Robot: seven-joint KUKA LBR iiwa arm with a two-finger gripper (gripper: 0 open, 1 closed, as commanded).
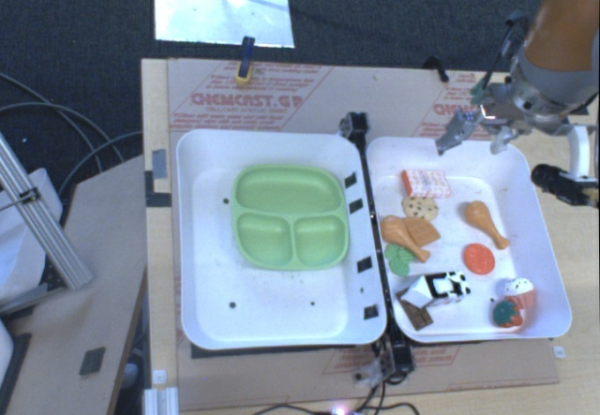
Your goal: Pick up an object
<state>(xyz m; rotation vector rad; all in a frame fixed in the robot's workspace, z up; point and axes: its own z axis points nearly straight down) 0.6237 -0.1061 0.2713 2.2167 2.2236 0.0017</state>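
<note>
The right bin (548, 244) holds several toy foods: a red and white box (427, 184), a cookie (420, 208), two drumsticks (405, 235) (486, 221), a red slice (479, 259), a green leaf piece (399, 260), a black and white cow (445, 289), a brown piece (414, 315) and a cupcake (514, 301). My gripper (478, 137) hangs above the far rim of that bin, behind the red and white box. Its fingers stand apart, open, with nothing between them.
A green divided plate (289, 216) lies in the left bin (202, 291). A black divider with clips (367, 226) separates the bins. A yellow and blue clamp (246, 62) sits at the bench's back edge. A black bracket (562, 184) juts in at the right.
</note>
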